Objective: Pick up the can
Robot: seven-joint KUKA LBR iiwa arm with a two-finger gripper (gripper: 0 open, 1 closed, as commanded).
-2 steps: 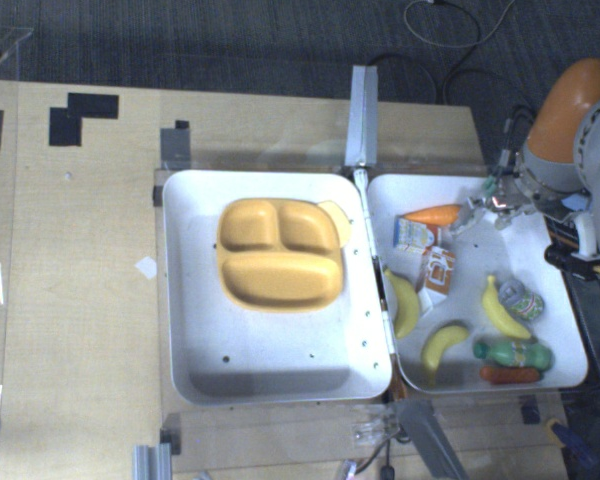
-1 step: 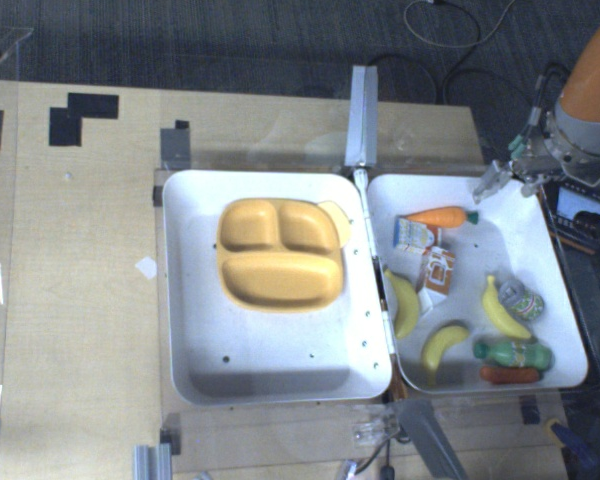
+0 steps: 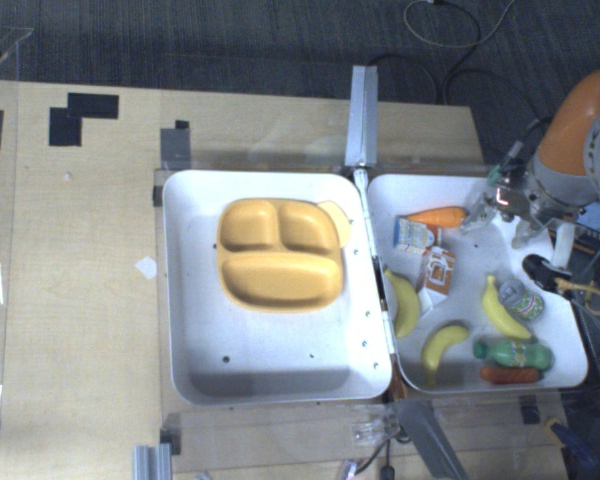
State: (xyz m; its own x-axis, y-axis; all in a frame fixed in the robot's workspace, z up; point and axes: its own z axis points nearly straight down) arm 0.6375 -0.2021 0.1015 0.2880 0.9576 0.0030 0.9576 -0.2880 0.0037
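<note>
The can (image 3: 521, 301) is small and grey with a green label. It lies on its side near the right wall of the right bin (image 3: 485, 190), beside a yellow banana (image 3: 500, 311). My gripper (image 3: 500, 223) hovers over the bin's back right part, well behind the can and just right of a carrot (image 3: 438, 217). Its fingers stand apart with nothing between them. The grey arm with its orange band (image 3: 577, 118) comes in from the upper right.
The right bin also holds a small carton (image 3: 413, 234), a brown-and-white box (image 3: 439, 268), two more bananas (image 3: 405, 304) (image 3: 443, 344), a green bottle (image 3: 512, 354) and a red item (image 3: 510, 375). A yellow divided tray (image 3: 278, 252) sits in the left bin (image 3: 195, 298).
</note>
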